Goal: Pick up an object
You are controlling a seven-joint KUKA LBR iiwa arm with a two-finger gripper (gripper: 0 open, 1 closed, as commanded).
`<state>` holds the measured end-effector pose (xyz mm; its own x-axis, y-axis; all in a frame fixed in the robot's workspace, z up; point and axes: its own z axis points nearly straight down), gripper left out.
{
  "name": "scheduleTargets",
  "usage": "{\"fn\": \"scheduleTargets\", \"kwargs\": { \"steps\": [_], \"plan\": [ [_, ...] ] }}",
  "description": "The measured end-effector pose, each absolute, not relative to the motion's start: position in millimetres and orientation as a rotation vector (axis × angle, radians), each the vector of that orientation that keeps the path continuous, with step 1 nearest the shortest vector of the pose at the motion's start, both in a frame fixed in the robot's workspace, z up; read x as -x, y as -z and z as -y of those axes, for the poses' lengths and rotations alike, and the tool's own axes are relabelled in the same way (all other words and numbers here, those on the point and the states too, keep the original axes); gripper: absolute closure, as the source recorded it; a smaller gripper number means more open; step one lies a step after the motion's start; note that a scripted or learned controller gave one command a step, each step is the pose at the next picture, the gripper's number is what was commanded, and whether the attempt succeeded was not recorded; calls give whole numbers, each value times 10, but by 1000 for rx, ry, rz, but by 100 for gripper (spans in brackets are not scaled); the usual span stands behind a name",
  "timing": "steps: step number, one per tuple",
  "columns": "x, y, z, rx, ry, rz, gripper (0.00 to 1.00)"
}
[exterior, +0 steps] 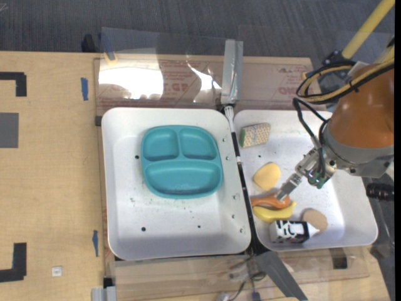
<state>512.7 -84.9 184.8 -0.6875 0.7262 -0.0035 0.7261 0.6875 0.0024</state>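
Pincer (285,193) low in the right bin (351,227), reaching in from the right, fingers slanting down toward the left. Tips sit at or just above an orange piece (270,201); contact looks likely but cannot be confirmed. Whether the fingers are parted or closed cannot be told; nothing is visibly between them.

Orange piece: thin, curved, long axis roughly left-right, lying near the bin's left wall. It rests on top of a yellow banana-like item (269,214), whose long axis also runs left-right with a slight curve.

Other contents of the right bin: a rounded yellow lump (267,175) just above the orange piece; a green and tan sponge-like block (255,134) near the top left corner; a black-and-white object (290,230) near the front edge; a tan rounded object (315,219) just beside it on the right.

Left bin (125,218) holds a teal divided plate (182,160), three compartments, flat, about centred.

Arm's orange band (369,115) above the right bin.
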Motion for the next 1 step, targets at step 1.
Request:
{"fn": "scheduleTargets", "kwargs": {
  "steps": [1],
  "plan": [
    [-4976,-880,1034,-1495,-6,-2754,0]
  ]
}}
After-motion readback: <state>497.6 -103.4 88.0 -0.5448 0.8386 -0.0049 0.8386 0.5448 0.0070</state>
